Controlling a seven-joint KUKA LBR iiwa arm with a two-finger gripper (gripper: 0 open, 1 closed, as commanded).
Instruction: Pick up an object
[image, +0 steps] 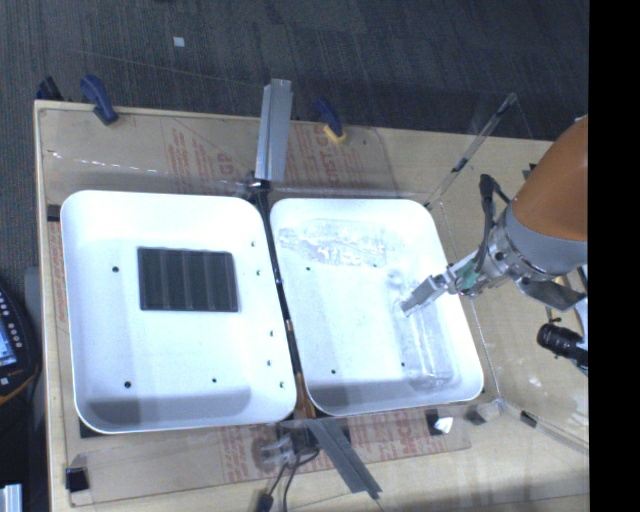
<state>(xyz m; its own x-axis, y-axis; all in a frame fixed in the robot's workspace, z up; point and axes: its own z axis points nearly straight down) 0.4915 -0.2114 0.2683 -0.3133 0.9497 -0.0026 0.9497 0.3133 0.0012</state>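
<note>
A dark grey ribbed rectangular pad (188, 280) lies flat in the left bin (90, 230), left of its centre. In the right bin (340, 385) a crinkled clear plastic piece (335, 245) lies near the far wall. A clear, bottle-like object (428, 350) lies along the right wall. My gripper (418, 297) reaches in over the right bin's right side. Its tip is low, just above the upper end of the clear object, and whether it touches the object cannot be told. The dark pad is far to its left.
A metal bar (273, 130) stands up at the back between the bins. Blue clamps (100, 100) sit on the bench's far edge. A thin rod (470, 150) slants behind the right bin, and the orange-banded arm (560, 180) hangs over the bench's right side.
</note>
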